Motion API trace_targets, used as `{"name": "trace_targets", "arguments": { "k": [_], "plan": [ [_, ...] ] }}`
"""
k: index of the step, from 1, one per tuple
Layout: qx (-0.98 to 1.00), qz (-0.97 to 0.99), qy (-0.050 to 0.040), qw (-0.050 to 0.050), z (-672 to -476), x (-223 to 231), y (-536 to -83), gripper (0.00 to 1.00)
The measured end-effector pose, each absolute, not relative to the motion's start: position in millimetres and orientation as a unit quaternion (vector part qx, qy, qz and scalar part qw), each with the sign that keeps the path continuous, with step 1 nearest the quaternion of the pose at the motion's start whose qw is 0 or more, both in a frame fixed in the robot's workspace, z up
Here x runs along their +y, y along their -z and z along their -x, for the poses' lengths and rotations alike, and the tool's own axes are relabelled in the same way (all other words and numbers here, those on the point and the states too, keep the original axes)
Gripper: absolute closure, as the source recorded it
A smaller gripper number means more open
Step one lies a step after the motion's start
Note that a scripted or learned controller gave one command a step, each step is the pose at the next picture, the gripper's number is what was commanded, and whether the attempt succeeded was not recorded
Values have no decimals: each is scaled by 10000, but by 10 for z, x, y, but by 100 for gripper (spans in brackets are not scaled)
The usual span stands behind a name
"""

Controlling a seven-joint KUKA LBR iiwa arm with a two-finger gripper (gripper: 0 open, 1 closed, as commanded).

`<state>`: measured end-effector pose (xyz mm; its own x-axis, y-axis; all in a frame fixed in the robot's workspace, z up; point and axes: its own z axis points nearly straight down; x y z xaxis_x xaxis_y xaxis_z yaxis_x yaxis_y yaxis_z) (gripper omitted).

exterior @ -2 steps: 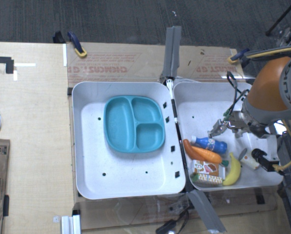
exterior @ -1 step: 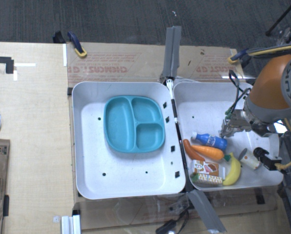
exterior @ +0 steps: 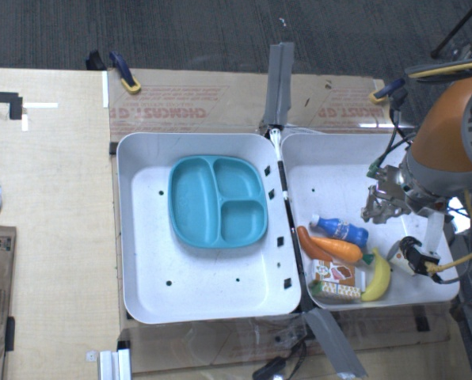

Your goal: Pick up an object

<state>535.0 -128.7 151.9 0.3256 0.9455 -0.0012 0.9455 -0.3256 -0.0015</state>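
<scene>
One tool (exterior: 376,209) hangs over the right bin (exterior: 331,165), just to the right of the little heap of objects, and from where I stand I cannot tell its state; nothing sits in it that I can see. Nearest to it lies a blue bottle (exterior: 340,229), on its side, with an orange carrot (exterior: 335,248) touching it just below. Further down sit a small printed carton (exterior: 334,280) and a yellow banana (exterior: 377,276), crowded into the bin's near corner.

To do this step well, I would say the arm should shift left and come straight down on the bottle, closing across its narrow body rather than along it. The carrot pressed against it is the risk: a stray touch could nudge both and spoil the grip. The banana against the wall looks harder to reach.

Beyond, the left bin (exterior: 141,212) holds a blue divided plate (exterior: 218,201), lying flat and well apart from the heap. Both bins rest on a pale wooden worktop (exterior: 46,172), with cardboard (exterior: 196,101) behind them, clamps (exterior: 125,74) at its edge, and dark carpet (exterior: 220,14) beyond.
</scene>
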Motion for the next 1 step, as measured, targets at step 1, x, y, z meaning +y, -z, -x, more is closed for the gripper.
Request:
{"name": "trace_targets", "arguments": {
  "k": [1],
  "plan": [
    [-5805,8143,-9,2,-5350,-1288,-1519,0]
  ]
}}
